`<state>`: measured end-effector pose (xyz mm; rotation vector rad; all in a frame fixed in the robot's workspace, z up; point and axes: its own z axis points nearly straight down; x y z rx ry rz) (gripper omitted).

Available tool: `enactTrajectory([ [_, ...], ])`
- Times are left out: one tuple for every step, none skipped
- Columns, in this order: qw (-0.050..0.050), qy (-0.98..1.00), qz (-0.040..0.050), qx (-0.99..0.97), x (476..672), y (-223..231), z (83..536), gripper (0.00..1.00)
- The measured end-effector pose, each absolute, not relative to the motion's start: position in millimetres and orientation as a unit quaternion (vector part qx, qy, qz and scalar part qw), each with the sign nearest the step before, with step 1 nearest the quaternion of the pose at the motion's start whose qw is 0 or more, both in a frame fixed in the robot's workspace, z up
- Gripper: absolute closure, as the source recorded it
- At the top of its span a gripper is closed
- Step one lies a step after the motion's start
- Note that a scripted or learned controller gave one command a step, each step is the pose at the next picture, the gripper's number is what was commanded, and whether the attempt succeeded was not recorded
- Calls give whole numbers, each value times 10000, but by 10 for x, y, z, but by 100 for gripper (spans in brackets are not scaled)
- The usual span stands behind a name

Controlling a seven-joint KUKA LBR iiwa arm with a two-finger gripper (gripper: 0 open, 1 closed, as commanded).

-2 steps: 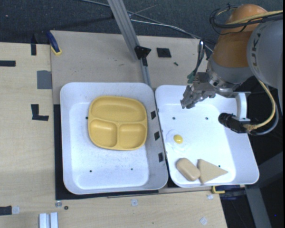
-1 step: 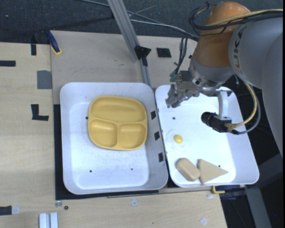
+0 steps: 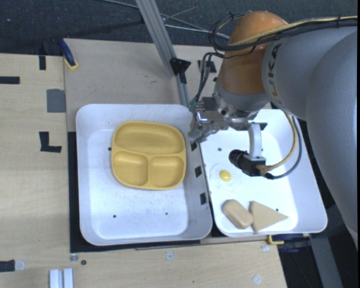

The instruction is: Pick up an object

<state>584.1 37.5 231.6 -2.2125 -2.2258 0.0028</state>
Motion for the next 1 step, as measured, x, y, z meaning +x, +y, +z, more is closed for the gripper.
enactTrajectory([
  [10,-7097,-1,-7045,5786,920,2391,100],
])
